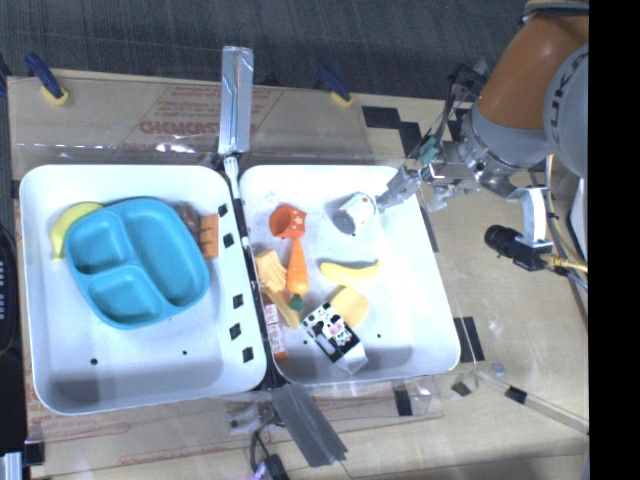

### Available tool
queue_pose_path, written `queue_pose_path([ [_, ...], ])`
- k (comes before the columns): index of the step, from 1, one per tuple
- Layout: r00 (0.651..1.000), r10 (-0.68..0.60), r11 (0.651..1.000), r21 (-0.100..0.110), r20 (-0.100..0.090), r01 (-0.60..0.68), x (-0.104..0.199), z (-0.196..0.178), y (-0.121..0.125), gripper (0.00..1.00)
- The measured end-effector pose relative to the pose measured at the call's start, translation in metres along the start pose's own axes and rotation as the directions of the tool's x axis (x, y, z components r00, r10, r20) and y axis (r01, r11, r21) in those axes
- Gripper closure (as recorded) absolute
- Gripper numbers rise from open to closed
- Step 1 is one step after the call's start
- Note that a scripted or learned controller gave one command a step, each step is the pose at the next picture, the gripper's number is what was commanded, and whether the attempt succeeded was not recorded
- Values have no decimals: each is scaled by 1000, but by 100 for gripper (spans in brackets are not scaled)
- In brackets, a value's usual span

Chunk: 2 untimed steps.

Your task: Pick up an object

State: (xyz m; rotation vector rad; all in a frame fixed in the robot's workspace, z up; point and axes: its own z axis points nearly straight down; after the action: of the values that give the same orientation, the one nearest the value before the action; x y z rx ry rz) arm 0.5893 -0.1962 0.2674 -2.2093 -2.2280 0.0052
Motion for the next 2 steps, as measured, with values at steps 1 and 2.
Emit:
queue_pose_path([
  [1, 992, 129, 992, 5, -2, -129, 39, 89, 25, 0],
  [2, 998, 58, 998, 6, -2, -58, 108, 164, 15, 0],
])
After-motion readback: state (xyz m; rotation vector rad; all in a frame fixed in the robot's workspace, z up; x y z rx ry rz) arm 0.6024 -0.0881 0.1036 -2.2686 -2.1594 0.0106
